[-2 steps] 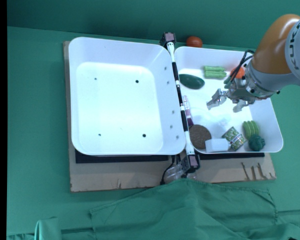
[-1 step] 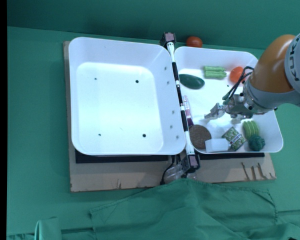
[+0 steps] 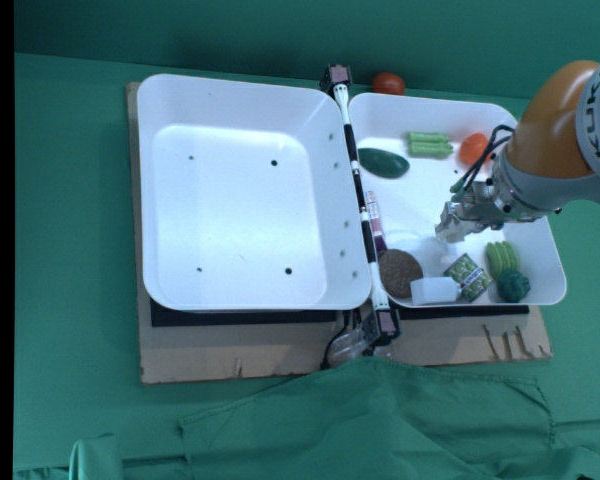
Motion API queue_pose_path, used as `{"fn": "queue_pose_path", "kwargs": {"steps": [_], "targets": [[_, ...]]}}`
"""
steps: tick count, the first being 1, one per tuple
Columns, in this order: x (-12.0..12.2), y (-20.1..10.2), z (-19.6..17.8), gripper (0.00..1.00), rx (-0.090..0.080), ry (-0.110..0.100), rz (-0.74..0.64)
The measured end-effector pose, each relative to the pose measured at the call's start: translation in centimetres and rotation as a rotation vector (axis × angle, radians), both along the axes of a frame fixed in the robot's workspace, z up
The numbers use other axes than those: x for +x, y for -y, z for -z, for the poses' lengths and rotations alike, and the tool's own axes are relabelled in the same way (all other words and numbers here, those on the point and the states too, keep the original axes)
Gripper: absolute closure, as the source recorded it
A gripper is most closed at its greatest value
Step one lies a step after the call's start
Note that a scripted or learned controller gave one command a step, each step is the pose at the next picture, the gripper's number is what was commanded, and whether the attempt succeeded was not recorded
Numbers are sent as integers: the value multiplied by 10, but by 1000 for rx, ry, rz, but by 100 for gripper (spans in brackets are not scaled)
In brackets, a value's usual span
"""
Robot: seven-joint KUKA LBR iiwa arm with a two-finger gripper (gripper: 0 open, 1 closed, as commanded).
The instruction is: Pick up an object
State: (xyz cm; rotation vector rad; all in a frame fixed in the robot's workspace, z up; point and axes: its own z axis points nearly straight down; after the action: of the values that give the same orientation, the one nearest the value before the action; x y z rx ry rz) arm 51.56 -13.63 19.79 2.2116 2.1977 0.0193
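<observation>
Gripper (image 3: 452, 230): we see it low in the right white bin (image 3: 540, 268); we cannot tell its finger state.
Nearest: small green printed packet (image 3: 468, 275).

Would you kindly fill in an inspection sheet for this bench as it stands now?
Surface: green cloth over the bench, cardboard sheet under two white bins.
Job's things: right bin holds a dark green vegetable, green pods, orange fruit, brown disc, white block, green packet, broccoli.
Clutter: red tomato outside the bins.
Hand: hand low inside the right bin; grip unclear.
Cables: black cable at the wrist.
Surroundings: left bin; loose green fabric in front.
</observation>
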Motion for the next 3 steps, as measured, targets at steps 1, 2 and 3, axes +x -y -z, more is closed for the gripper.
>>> {"fn": "queue_pose_path", "kwargs": {"steps": [1, 2, 3], "targets": [[22, -50, -87, 100, 7, -12, -10], [19, -56, -82, 100, 7, -22, -4], [-29, -109, -81, 100, 9, -27, -7]]}}
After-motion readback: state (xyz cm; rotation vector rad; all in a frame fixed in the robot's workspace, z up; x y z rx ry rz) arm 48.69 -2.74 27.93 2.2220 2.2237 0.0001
